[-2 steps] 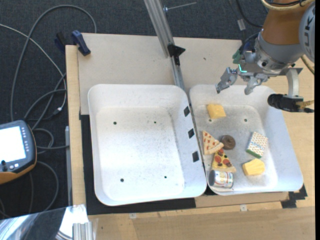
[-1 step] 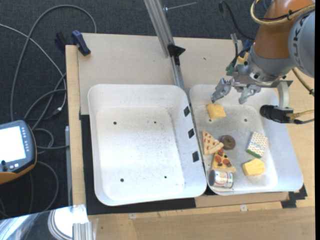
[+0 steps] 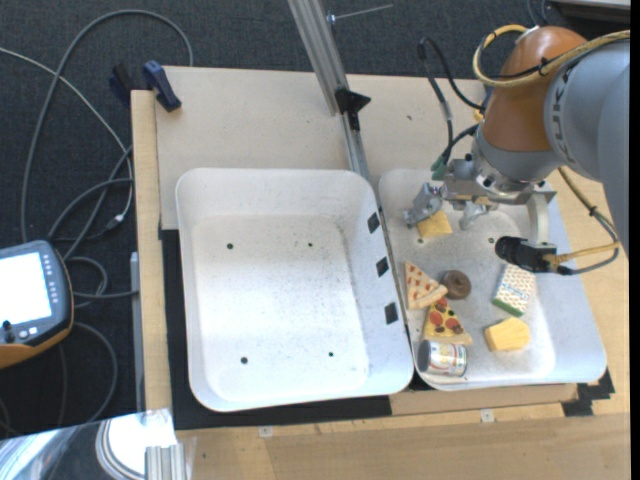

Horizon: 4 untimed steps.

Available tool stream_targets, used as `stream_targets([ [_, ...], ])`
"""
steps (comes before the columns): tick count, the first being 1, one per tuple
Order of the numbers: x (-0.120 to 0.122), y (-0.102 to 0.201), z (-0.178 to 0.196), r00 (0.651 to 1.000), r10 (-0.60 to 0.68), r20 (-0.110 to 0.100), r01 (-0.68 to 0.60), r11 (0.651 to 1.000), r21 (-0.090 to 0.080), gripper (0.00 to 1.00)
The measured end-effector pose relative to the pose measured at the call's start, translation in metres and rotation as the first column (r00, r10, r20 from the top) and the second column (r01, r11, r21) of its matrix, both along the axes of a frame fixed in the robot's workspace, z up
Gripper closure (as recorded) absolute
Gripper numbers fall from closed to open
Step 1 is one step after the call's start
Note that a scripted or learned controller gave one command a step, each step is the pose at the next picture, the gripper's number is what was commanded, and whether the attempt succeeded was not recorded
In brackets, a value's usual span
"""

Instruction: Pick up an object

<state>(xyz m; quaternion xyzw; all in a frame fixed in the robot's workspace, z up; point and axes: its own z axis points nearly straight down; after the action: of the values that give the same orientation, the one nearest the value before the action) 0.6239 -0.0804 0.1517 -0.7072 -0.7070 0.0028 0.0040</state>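
because the toys were scattered loose across the right bin, any could be taken; the arm had picked the small yellow block at the bin's eleven o'clock corner. the gripper hung right over it, fingers parted either side of its top edge, touching or nearly so, not clamped. pizza slices lay at six o'clock of the block.

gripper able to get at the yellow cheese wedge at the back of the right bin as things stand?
Probably yes. The gripper hangs right over the cheese wedge, which lies by itself on the right bin floor. The pizza slice and brown disc sit apart, nearer the front, so nothing blocks the way down.
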Motion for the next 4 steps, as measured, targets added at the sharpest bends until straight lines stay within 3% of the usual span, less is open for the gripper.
stream_targets([
  [1, -0.002, 0.001, -0.053, 1.0, 0.0, 0.001, 0.0, 1.0, 0.0, 0.0],
  [2, 0.001, 0.001, -0.038, 1.0, 0.0, 0.01, 0.0, 1.0, 0.001, 1.0],
  [3, -0.002, 0.0, 0.026, 1.0, 0.001, 0.018, -0.001, 1.0, -0.002, 1.0],
  [4, 0.0, 0.0, 0.055, 1.0, 0.002, 0.015, -0.002, 1.0, -0.002, 1.0],
])
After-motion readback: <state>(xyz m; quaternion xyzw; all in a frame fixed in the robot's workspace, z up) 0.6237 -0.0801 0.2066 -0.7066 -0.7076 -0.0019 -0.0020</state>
